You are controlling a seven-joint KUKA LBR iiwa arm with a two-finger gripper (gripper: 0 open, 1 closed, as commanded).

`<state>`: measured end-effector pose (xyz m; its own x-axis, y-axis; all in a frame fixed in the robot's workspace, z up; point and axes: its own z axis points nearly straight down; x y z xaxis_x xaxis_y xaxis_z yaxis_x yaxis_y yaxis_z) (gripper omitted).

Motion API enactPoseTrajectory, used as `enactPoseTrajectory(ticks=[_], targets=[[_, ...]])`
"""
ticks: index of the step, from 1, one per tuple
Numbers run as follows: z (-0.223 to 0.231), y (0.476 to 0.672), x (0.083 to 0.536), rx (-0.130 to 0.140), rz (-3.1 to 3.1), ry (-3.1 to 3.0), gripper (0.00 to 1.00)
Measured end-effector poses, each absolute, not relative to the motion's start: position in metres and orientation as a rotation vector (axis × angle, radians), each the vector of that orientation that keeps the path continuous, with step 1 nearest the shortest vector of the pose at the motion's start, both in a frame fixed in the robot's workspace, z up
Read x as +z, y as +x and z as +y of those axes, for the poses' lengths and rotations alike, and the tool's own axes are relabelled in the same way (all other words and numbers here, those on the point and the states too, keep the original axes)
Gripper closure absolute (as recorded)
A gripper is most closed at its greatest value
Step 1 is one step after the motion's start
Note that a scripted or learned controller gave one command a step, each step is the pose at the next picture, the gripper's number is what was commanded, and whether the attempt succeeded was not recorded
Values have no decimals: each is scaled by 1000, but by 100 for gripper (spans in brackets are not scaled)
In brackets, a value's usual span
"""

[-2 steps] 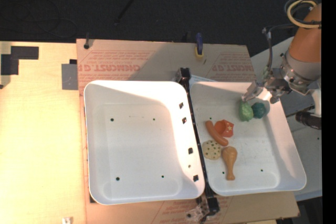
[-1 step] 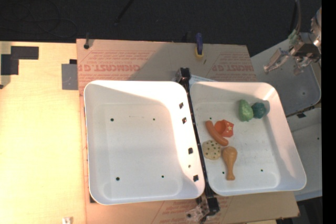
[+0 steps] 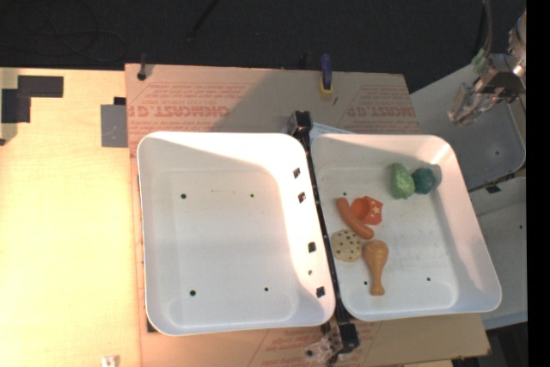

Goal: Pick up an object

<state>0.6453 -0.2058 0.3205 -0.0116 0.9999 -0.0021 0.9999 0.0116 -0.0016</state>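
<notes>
Nothing's been picked yet, far as I can tell. The left bin (image 3: 223, 228) has no objects. In the right bin (image 3: 464, 271), going left to right: a sausage (image 3: 355, 218) and cookie (image 3: 347, 246) by its left wall, a red piece (image 3: 369, 208), a drumstick (image 3: 375, 263), then two green lumps (image 3: 412, 180) near the back right corner. The gripper (image 3: 481, 99) hangs off past the tabletop's right edge, holding nothing visible, too small and blurry to judge beyond that. So the whole grab is left.
</notes>
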Motion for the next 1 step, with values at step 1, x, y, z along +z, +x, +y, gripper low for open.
enactPoseTrajectory(ticks=[1], targets=[[-213,567,323,-3,2223,2226,100]])
